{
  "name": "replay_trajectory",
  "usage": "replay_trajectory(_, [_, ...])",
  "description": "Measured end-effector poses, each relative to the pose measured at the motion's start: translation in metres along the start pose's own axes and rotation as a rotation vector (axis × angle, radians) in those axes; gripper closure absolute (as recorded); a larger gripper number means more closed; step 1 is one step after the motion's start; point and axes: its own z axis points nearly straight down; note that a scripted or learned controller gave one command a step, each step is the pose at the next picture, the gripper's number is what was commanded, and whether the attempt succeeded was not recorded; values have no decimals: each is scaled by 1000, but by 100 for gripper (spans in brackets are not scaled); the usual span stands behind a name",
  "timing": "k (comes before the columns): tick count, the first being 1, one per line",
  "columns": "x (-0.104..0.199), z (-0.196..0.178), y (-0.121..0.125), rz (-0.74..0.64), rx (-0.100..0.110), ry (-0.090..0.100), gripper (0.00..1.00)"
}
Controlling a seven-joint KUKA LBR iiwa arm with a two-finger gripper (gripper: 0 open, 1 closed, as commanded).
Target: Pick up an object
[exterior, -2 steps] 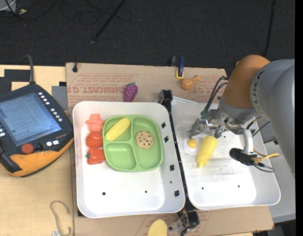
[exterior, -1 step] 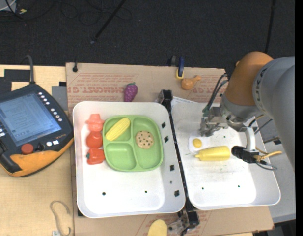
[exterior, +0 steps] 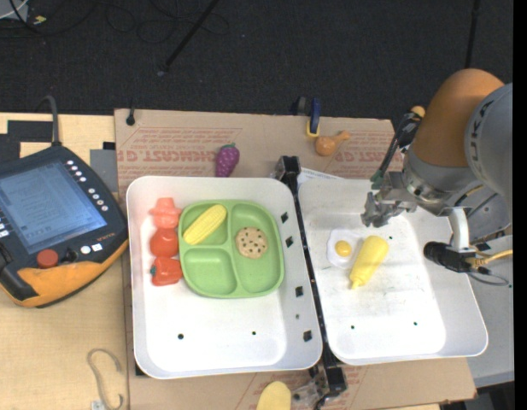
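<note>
At the near edge of your view, a yellow object (exterior: 274,395) lies on the cardboard just outside the bins. Beyond it, your left bin (exterior: 212,340) carries a green divided plate (exterior: 231,273); a corn cob (exterior: 203,223) sits in its upper-left compartment and a cookie (exterior: 252,243) in its upper-right one. Red and pink toys (exterior: 164,242) are stacked just beside the plate's left rim. Your right bin (exterior: 417,319) holds a yellow mustard bottle (exterior: 367,260), lying tilted, touching a fried egg (exterior: 341,249) on its left. The gripper (exterior: 378,211) hangs above the bin's far half, just beyond the bottle and apart from it; nothing shows between the fingers, and you cannot tell whether they stand parted or closed. Farther back on the cardboard lie purple grapes (exterior: 227,159) and an orange piece (exterior: 330,143).
</note>
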Motion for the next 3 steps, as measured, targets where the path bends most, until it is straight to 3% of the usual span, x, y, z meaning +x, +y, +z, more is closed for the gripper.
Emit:
replay_trajectory(2, [-8, -74, -7, 3, 2, 1, 100])
replay_trajectory(3, [46, -84, -14, -6, 5, 4, 100])
